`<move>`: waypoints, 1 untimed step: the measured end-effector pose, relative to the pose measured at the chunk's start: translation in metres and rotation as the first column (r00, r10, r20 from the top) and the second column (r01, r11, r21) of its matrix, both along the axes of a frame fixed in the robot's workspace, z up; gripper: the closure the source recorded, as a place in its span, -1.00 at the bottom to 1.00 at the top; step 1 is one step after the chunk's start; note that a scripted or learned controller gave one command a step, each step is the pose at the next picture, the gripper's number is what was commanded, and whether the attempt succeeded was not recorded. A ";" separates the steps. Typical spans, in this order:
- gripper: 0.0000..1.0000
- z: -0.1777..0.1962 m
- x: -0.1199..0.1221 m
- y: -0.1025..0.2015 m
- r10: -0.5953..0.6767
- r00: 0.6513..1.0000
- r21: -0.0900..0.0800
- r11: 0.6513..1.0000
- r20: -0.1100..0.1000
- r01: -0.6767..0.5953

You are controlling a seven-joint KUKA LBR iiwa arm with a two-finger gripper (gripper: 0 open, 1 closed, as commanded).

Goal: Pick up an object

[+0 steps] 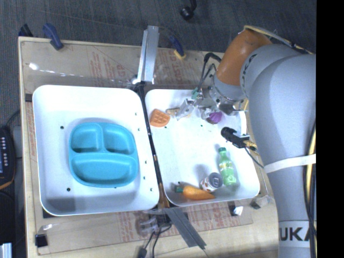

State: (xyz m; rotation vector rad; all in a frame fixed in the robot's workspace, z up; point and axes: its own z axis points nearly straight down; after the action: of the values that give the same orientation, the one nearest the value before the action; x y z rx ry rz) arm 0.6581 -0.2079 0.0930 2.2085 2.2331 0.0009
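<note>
Dark carpet surrounds the tabletop [80,63]. At the right bin's [188,144] far end, my jaws [185,109] hover beside an orange biscuit [159,117]: light, stiff, brittle, best gripped across its edges. Jaw spread: cannot tell.

A single fixed camera looks down on the bench [80,224] from above, at a slant. Both white bins fall within its field — the left bin [48,144] and the right bin [188,144] side by side. The arm [279,106] enters from the view's right — nearest the lens, so largest.
</note>
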 end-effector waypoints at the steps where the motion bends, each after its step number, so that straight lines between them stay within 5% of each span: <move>1: -1.00 -0.001 -0.089 -0.002 -0.005 1.000 0.001 1.000 -0.004 0.005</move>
State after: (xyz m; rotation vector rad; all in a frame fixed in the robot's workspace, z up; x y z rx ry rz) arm 0.5693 -0.2098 0.0918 2.2164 2.2307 -0.0018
